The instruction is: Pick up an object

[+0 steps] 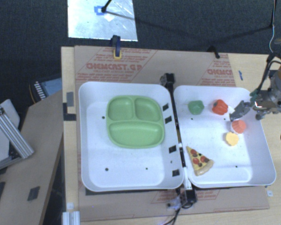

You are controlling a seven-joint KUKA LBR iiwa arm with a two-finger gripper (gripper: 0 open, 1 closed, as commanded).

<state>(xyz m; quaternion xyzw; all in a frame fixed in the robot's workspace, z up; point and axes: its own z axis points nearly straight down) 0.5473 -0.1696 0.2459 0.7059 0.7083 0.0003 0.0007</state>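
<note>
The right bin [253, 172] holds a green round toy [195, 107], a red tomato-like toy [219, 107], a small orange-pink piece [239, 126], a yellow piece [232, 138] and a pizza slice [199, 160]. My gripper [239, 111] hangs over the bin's right part, just right of the red toy and above the orange-pink piece. Its grey fingers [241, 108] point down-left with nothing visibly between them. In the left bin lies a green divided plate [135, 121].
The two white bins meet at a black-clipped divider [177, 135]. The left bin's rim [91, 172] frames the plate. Cardboard [131, 64] lies under both bins. The arm [278, 97] comes in from the right edge.
</note>
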